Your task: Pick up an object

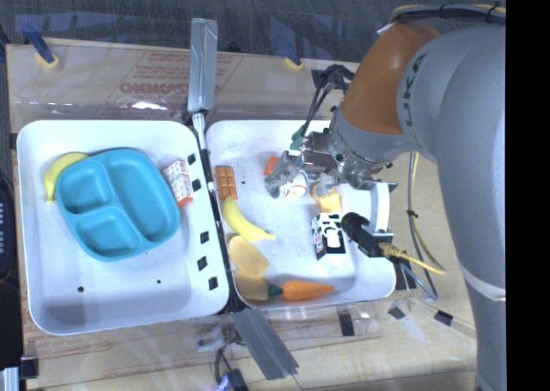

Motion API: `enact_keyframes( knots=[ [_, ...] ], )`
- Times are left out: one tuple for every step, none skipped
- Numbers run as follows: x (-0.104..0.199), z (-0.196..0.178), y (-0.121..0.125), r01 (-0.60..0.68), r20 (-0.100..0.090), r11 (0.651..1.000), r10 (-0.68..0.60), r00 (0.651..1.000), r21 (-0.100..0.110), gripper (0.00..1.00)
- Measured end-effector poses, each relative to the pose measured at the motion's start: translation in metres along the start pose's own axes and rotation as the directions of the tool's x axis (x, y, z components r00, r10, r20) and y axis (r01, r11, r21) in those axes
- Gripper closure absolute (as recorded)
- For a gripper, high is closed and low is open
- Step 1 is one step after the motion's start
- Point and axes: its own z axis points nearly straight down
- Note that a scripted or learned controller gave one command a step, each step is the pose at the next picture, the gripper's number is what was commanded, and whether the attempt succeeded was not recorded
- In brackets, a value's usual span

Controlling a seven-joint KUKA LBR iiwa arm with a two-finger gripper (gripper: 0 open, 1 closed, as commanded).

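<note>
Small pale round object with an orange-red mark (295, 188), lying on the floor of the right white bin (258, 136) near its middle, directly beneath the claw (288, 176). Probably the piece aimed at, judging by the arm's line down onto it. Not lifted yet; resting on the bin floor. Whether held between the fingers: cannot tell, since the metal claw parts hide the contact, and open or closed cannot be told either.

Just right of it, a yellowish block (326, 201), and nearer, a black-and-white printed box (328, 233), both close enough to crowd a grasp. A small orange piece (271, 163) just left of the claw.

Along the left wall of the same bin, well apart from the claw: a brown waffle-like bar (225, 181), a yellow plastic banana (242, 222), a pale tan slice (247, 257) and an orange carrot (302, 290) at the near edge. Likely pushed there by the bin's slope or by loose scattering.

In the left white bin (51, 308), a blue sectioned plastic tray (116, 202) covering part of a second yellow banana (58, 171), with a small red-and-white packet (178, 181) against the divider.

Grey arm with orange band (387, 80) reaching in from the right over the bench (103, 80).
</note>
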Motion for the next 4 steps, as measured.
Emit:
enact_keyframes(
  knots=[
    [0.022, 0.052, -0.051, 0.218, -0.003, 0.976, -0.218, 0.976, 0.011, 0.00],
    [0.006, 0.018, -0.060, 0.181, -0.001, 0.983, -0.181, 0.983, 0.005, 0.00],
    [0.037, 0.052, -0.019, 0.379, -0.002, 0.926, -0.379, 0.926, 0.007, 0.00],
    [0.030, 0.051, -0.047, 0.476, -0.004, 0.879, -0.476, 0.879, 0.008, 0.00]
  ],
)
